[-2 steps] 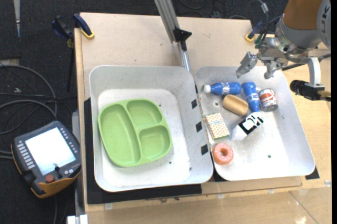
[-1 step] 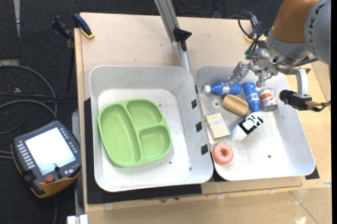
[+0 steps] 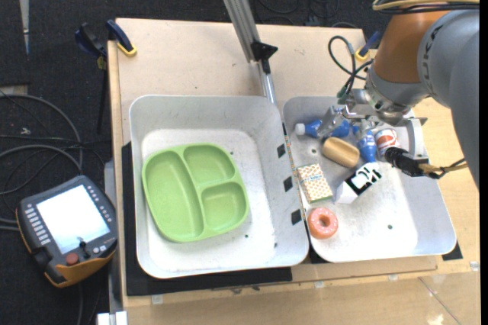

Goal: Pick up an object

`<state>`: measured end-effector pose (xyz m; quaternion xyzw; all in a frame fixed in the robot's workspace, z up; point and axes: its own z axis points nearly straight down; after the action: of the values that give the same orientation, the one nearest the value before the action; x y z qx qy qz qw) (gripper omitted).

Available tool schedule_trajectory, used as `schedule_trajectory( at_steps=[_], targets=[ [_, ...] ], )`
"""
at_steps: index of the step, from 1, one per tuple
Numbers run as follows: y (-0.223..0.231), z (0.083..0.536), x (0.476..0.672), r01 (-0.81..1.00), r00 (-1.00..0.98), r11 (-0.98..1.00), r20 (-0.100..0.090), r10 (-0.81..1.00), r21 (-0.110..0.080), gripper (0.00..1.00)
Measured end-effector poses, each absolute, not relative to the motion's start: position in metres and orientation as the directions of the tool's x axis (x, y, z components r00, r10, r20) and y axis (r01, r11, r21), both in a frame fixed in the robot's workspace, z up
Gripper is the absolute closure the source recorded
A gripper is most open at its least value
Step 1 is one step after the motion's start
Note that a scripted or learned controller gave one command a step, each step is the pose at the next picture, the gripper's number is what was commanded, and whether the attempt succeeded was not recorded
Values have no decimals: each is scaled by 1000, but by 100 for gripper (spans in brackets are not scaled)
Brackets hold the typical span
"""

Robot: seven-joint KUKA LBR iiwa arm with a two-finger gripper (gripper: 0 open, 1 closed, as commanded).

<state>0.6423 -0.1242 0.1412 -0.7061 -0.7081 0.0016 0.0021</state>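
Right now your tool (image 3: 352, 111) sits low over the far end of the right bin (image 3: 427, 236); you cannot tell how it is set. Just beside it lie a blue object (image 3: 316, 128), a tan bread-like roll (image 3: 341, 152) and a red-and-white can (image 3: 384, 139). Nearer you see a patterned card (image 3: 314, 182), a black-and-white box (image 3: 363, 180) and a pink donut (image 3: 323, 223). Your left bin (image 3: 152, 114) carries a green divided plate (image 3: 196, 191).

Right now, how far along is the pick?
Done: the arm has reached into the right bin and the gripper sits low over the far-end clutter, by the brown bun-shaped object. In hand: nothing visibly lifted. Left: grasp and raise one item; the pink donut and patterned box lie untouched nearer the front.
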Motion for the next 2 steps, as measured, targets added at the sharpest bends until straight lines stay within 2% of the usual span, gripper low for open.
schedule_trajectory(
  at_steps=[1, 2],
  targets=[
    [-125, 155, 644, 1000, -2, 2, -1, 1000, 2, 100],
    [-120, 199, 645, 1000, -3, 3, -1, 1000, 6, 100]
  ],
)
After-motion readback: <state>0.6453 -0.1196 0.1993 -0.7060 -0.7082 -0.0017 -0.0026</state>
